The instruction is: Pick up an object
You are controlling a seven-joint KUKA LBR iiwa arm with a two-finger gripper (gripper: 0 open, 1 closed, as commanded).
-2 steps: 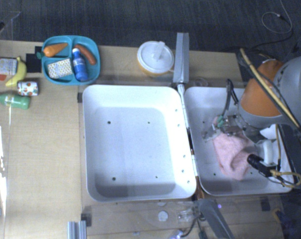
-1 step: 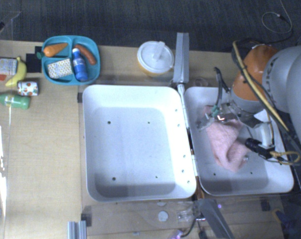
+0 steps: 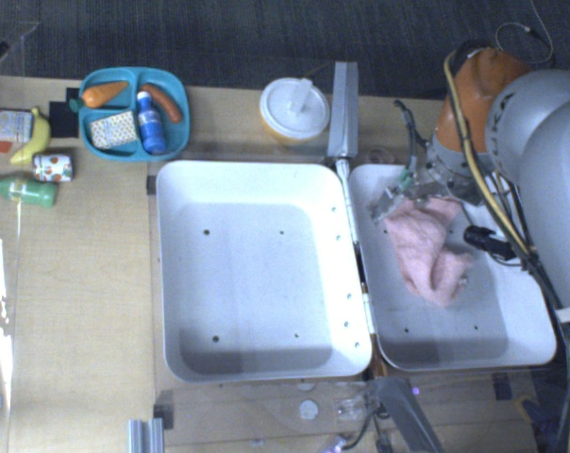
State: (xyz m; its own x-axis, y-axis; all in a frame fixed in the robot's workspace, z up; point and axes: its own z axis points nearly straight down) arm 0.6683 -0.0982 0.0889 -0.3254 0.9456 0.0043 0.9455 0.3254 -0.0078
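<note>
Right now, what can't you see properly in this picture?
- Gripper: sits at the top of the pink cloth in the right bin; its tips are too small and cluttered to read.
- Cloth's right side: covered by the arm.
- Small can on the left: label too tiny to read.

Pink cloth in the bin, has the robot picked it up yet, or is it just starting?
Done so far: the arm has reached into the right bin, and its gripper sits at the top edge of the pink cloth. In hand: nothing clearly; whether it has taken hold can't be made out. Left to do: the cloth seems to rest on the bin floor, so the grasp and lift remain.
</note>
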